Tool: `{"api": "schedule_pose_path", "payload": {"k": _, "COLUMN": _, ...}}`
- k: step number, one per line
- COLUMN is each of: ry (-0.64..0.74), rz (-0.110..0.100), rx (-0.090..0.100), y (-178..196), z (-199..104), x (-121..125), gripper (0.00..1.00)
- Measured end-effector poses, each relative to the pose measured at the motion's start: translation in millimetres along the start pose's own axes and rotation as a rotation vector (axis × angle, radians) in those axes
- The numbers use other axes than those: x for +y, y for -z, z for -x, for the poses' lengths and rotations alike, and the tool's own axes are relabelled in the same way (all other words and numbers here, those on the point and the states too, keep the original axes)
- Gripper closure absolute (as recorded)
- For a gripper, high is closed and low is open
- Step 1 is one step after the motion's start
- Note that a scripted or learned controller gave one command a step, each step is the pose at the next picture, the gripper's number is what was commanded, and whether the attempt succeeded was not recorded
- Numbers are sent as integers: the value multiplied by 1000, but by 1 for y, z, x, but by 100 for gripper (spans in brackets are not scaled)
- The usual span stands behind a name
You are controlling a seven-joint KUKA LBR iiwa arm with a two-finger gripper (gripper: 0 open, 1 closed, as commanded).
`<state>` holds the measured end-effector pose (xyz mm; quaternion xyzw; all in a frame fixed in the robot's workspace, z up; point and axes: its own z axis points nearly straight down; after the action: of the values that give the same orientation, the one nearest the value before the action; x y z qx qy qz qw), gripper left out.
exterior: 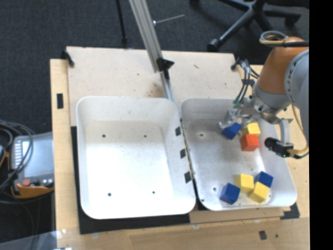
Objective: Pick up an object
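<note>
The gripper (232, 124) appears closed on a blue cube (231, 131) near the far edge of the right bin (208, 155); a yellow-and-orange block (251, 136) sits just beside. Judged: grasp made, lifting comes next. The fingers are small and blurred, so the hold is uncertain

The arm (283, 72) is cut off by the right edge. Its wrist hides the far right corner of the right bin (208, 150). The gripper (232, 123) is too small to judge against the blue block (230, 132) beneath it.
</note>
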<state>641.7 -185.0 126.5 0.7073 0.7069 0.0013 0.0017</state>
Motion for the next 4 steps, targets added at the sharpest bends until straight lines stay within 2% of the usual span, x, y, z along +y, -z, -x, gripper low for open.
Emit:
{"api": "schedule_pose_path", "payload": {"k": 1, "ry": -1, "rz": 3, "rx": -2, "y": 58, "z": 11, "x": 2, "gripper": 100}}
{"api": "schedule_pose_path", "payload": {"k": 2, "ry": 3, "rz": 2, "rx": -1, "y": 104, "z": 9, "x": -2, "gripper": 100}}
{"api": "schedule_pose_path", "payload": {"k": 3, "ry": 3, "rz": 0, "rx": -1, "y": 129, "z": 10, "x": -1, "gripper": 100}}
{"api": "schedule_pose_path", "payload": {"k": 4, "ry": 7, "rz": -4, "rx": 1, "y": 117, "z": -42, "x": 8, "gripper": 100}}
